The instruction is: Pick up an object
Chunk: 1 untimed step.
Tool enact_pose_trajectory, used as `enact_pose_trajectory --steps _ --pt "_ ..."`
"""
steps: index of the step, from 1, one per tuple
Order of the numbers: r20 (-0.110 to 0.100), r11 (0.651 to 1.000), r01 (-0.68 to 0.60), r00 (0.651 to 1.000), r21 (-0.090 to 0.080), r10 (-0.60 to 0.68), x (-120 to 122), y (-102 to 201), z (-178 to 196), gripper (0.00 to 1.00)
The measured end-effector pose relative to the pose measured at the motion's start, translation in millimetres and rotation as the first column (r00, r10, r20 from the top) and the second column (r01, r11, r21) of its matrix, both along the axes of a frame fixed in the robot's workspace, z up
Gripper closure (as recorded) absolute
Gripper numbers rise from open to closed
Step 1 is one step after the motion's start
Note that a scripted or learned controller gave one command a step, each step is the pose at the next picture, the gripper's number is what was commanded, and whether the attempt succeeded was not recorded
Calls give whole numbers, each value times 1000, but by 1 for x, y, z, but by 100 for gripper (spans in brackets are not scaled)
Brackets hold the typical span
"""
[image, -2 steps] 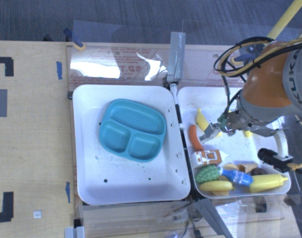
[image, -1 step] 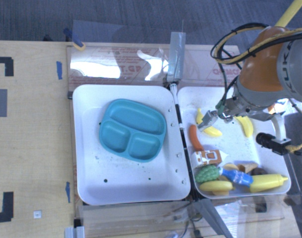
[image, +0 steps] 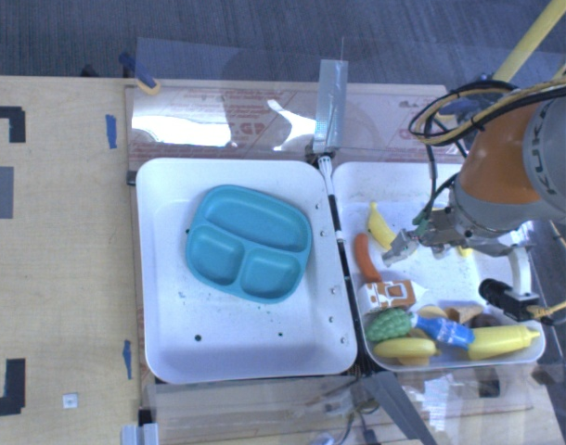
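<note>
The objects to choose from are lying in the right bin [image: 357, 179], at the centre-right of the frame: a small yellow banana piece [image: 380, 227] near the bin's upper middle, an orange carrot-like piece [image: 366, 258] just below and left of it, an orange-and-white carton [image: 390, 295] under that, and along the bottom edge a green leafy item [image: 389, 324], a yellow lemon-like piece [image: 404, 348], a blue piece [image: 449, 333] and a long yellow banana [image: 499, 341], all crowding together. The gripper [image: 401, 247] is hanging just right of the small banana and the carrot piece, nothing sitting between its fingers; whether they are spread or pressed together I cannot tell. This is reading as the approach step, with no grasp made yet. The next move is calling for settling over one separate item, likely the banana piece or carrot, and closing squarely around it. In the left bin [image: 153, 276], a blue divided plate [image: 249, 243] is resting untouched on the tabletop [image: 51, 276] side.
</note>
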<state>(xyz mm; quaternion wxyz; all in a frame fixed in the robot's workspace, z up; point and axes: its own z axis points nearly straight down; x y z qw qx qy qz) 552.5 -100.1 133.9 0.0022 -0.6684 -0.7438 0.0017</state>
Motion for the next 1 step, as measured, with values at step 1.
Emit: enact_pose_trajectory --steps 1 --pt "9 998 -59 998 -2 59 10 2 17 0"
